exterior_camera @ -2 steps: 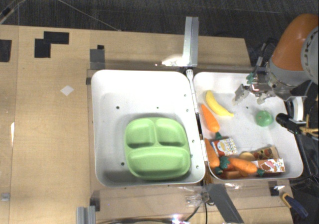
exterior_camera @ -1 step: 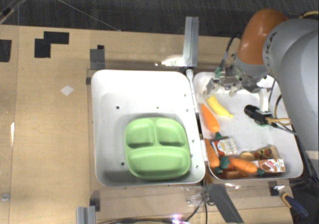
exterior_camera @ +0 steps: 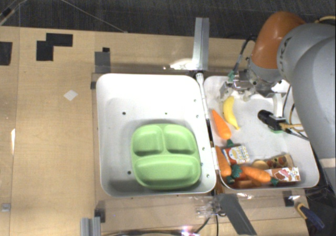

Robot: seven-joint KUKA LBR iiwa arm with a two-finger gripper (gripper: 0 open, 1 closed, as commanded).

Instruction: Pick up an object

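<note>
I am watching the arm (exterior_camera: 311, 67) reaching in from the right, with its orange band (exterior_camera: 274, 35) sitting over the far corner of the right bin (exterior_camera: 258, 143). The pincer (exterior_camera: 236, 89) is hanging over the far end of that bin, just above the top end of the banana (exterior_camera: 229, 111). From this slant I cannot tell whether the pincer is released or clenched, and I am not seeing anything gripped in it.

The banana is lying on the bin floor, running away from the near edge, close to the wall that divides the two bins. Just beside it, towards that wall, an orange carrot (exterior_camera: 221, 124) is lying at a slant. Nearer to me, a small juice carton (exterior_camera: 236, 153) is lying flat. Along the near wall, a second carrot (exterior_camera: 255, 173) is lying beside a brown carton (exterior_camera: 284, 173).

The left bin (exterior_camera: 113, 105) is holding a green divided plate (exterior_camera: 166, 155), which is sitting flat towards its near right corner. Both bins are resting side by side on the pale wooden surface (exterior_camera: 52, 146).
</note>
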